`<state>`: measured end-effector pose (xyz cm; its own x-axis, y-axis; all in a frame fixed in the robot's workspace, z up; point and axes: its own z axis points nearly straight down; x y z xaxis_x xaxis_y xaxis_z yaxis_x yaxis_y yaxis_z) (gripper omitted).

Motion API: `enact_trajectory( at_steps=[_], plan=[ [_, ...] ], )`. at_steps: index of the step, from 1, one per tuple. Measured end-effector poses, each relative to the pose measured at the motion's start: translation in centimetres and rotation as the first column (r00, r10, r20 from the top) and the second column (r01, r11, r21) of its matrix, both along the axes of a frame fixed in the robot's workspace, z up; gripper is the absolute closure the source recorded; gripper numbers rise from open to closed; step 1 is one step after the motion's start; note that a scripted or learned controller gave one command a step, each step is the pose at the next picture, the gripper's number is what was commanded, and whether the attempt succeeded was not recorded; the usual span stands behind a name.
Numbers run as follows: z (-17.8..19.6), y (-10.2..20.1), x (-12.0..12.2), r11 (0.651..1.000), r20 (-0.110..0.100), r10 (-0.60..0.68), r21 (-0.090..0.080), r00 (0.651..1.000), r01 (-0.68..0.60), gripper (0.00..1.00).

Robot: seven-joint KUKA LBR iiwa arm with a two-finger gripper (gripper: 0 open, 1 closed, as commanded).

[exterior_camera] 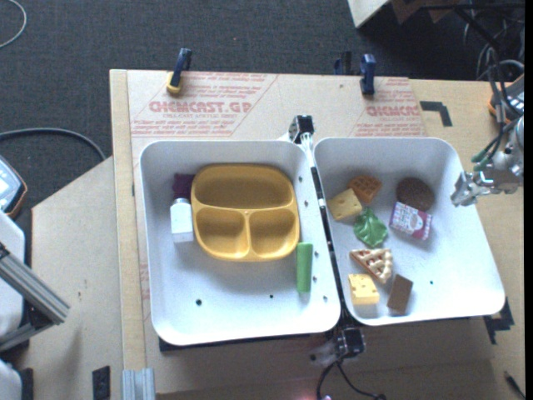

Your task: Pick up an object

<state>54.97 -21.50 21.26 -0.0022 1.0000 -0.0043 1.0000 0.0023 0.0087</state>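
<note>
Camera view has the grey arm's two-finger gripper [468, 192] at the right bin's [479, 248] right rim, nothing between its fingers; whether they are parted I cannot tell. A green plastic stick [305, 267] lies lengthwise, near to far, in the left bin [158, 290] beside a yellow divided tray [245, 212]. The right bin holds a brown round cookie [415, 193], pink carton [410, 221] and waffle piece [365, 187].
</note>
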Motion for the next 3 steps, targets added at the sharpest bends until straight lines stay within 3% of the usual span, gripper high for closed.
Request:
enact_trajectory(
  at_steps=[1, 2, 3],
  plan=[
    [1.3, 0.0, 0.1, 1.000, -0.004, -0.001, 0.002, 1.000, 0.001, 1.00],
    [2.1, 6.0, 0.6, 1.000, -0.009, 0.004, 0.006, 1.000, -0.004, 1.00],
    [0.6, 11.4, 1.0, 1.000, -0.012, 0.004, 0.007, 1.000, -0.004, 1.00]
  ],
)
